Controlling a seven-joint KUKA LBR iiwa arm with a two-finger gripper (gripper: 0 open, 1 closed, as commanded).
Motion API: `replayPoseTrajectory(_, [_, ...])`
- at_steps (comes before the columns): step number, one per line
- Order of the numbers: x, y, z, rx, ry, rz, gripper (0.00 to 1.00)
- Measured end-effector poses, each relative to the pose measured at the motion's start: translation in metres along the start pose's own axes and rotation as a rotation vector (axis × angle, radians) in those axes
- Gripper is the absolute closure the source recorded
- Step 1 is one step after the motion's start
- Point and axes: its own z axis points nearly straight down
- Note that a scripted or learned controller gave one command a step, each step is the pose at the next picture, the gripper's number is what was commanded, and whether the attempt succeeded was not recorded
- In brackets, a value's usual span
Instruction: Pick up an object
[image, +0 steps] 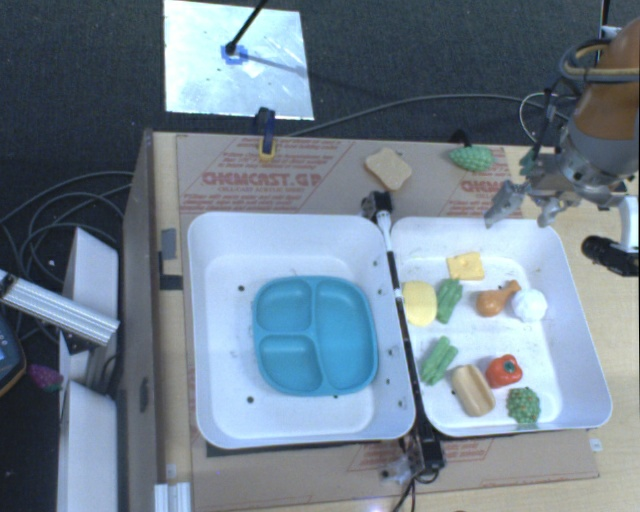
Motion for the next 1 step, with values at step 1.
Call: replayPoseTrajectory(1, [0.0436, -0.039, 0.0764, 0.004, 0.002, -0.002, 0.0])
